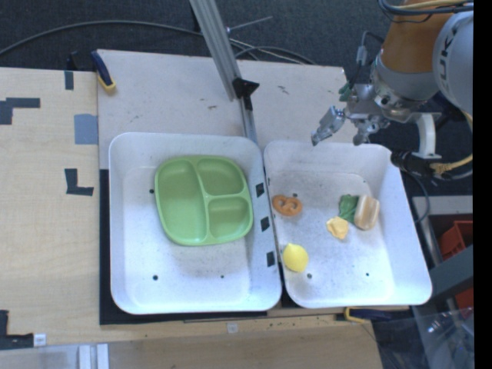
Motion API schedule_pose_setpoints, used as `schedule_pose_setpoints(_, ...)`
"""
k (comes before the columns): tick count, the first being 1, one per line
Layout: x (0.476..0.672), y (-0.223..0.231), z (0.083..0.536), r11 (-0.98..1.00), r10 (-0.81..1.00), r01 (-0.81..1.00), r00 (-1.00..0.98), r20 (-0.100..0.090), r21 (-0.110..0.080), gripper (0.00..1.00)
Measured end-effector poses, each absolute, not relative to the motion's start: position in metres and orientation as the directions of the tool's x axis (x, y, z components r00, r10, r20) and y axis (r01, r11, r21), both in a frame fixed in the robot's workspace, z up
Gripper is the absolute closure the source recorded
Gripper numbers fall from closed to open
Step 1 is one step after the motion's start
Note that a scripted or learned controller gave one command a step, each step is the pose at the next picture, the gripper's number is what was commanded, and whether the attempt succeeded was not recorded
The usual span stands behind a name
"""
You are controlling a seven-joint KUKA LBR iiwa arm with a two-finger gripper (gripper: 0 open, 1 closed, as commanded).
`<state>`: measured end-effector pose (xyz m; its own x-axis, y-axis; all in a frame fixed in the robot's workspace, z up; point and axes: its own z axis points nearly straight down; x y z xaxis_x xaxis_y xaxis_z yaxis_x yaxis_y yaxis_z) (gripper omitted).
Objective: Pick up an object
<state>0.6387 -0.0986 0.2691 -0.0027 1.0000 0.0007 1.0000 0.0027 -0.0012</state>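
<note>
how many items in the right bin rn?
5. Pretzel near the left wall, lemon below it, green piece touching the bread roll, yellow piece just below them. Nothing looks hidden.

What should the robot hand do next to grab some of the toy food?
Probably move down and toward the camera into the right bin. The gripper hangs above that bin's far rim, with nothing between its fingers, while the pretzel, lemon and bread piece lie nearer the bin's middle.
</note>
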Motion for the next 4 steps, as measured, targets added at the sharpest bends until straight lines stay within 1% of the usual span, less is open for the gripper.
schedule_pose_setpoints(1,0.639,-0.099,0.269,0.003,1.0,1.0,-0.003,0.0,-0.001,0.0)
schedule_pose_setpoints(2,0.635,-0.095,0.224,0.002,1.0,1.0,-0.002,-0.001,-0.006,0.0)
schedule_pose_setpoints(3,0.623,-0.091,0.172,0.002,1.0,1.0,-0.002,-0.001,-0.007,0.0)
schedule_pose_setpoints(4,0.623,-0.091,0.128,0.002,1.0,1.0,-0.002,-0.001,-0.007,0.0)
